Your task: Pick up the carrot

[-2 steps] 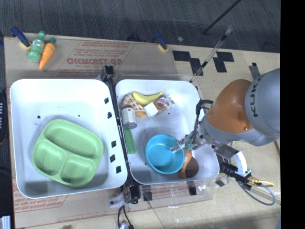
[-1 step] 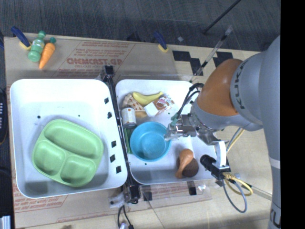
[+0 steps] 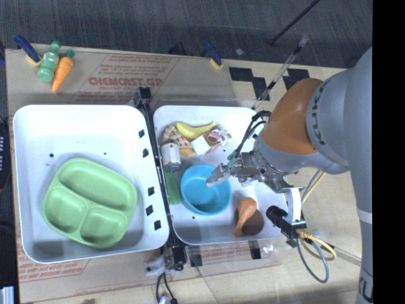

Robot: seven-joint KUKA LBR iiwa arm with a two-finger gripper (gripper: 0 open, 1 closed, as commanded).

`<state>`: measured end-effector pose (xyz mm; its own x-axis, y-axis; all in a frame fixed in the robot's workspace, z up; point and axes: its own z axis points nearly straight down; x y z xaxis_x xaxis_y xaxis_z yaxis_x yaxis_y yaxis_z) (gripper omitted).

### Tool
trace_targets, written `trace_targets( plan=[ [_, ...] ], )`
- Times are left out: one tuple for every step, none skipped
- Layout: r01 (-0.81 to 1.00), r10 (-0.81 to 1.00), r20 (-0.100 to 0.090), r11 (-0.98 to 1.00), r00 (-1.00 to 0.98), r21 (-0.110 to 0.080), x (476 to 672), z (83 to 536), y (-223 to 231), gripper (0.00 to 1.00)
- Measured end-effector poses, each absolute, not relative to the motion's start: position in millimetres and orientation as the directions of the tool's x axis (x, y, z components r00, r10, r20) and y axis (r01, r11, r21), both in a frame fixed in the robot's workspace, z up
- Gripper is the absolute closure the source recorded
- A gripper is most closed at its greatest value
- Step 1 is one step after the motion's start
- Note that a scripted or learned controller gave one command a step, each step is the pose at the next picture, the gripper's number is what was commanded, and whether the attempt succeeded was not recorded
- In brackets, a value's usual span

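Resting on brown cardboard (image 3: pixel 126 75) over dark floor, two white bins (image 3: pixel 25 170); fingers' (image 3: pixel 218 176) state unclear above blue bowl (image 3: pixel 205 192).

A green tray (image 3: pixel 88 208) fills the left bin (image 3: pixel 38 122); a blue bowl (image 3: pixel 204 192) sits beside a banana (image 3: pixel 195 130).

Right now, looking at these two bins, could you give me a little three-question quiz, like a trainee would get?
1. True or false: the carrot lies inside the right bin.
2. Which item sits in the left bin? A) blue bowl B) green divided plate C) banana
3. Fill in: the gripper hovers over the ____ bin.

Key:
1. False; it lies on the cardboard beyond the left bin's far edge, beside a green bottle.
2. B
3. right, at the blue bowl's rim.
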<state>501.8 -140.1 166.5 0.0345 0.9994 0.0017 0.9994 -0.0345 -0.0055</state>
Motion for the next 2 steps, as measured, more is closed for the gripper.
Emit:
trace_targets(
  plan=[
    [0.932, 0.932, 0.003, 0.363, -0.363, -0.008, 488.1, 128.2, -195.3, 0.00],
    [0.733, 0.733, 0.003, 0.680, -0.680, -0.003, 477.4, 93.0, -210.5, 0.00]
  ],
)
